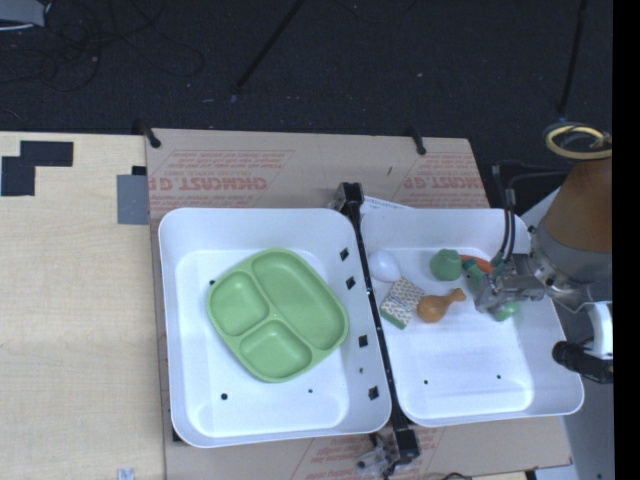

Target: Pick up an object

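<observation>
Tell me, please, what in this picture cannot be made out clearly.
- Gripper, camera view: small and blurred against the right bin; its state is unclear.
- Green and orange objects beside it: partly covered by the gripper; their shapes are unclear.
- Checkered item: too small to identify.
- Arm: cut off by the right edge.

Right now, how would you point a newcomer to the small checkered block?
Find the right bin of the two white ones. Near its left wall, below the white ball, lies the checkered block. It alone is flat-sided and patterned green and white; the tan piece beside it is rounded.
</observation>
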Controlling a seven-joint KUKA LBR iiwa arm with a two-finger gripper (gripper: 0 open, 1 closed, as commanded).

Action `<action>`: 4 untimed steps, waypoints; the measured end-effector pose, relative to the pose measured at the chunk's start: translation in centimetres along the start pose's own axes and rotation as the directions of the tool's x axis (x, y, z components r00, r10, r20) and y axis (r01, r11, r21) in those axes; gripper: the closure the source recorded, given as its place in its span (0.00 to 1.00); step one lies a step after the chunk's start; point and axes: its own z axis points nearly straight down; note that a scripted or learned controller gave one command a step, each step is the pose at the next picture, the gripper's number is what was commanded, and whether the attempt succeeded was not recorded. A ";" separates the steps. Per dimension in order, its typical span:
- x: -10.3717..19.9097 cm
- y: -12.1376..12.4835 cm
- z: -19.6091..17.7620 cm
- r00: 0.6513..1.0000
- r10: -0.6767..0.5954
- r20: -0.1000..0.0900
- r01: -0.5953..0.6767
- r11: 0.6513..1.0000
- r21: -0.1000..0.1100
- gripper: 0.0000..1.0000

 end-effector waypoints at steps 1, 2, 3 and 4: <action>-0.3 0.5 -6.0 1.000 0.000 0.001 0.000 1.000 -0.001 1.00; -0.4 0.5 -7.2 1.000 0.000 0.000 0.000 1.000 0.001 1.00; 4.5 -0.7 -7.9 1.000 0.000 -0.001 0.000 1.000 0.003 1.00; 9.7 -1.3 -8.5 1.000 -0.001 -0.001 0.001 1.000 0.003 1.00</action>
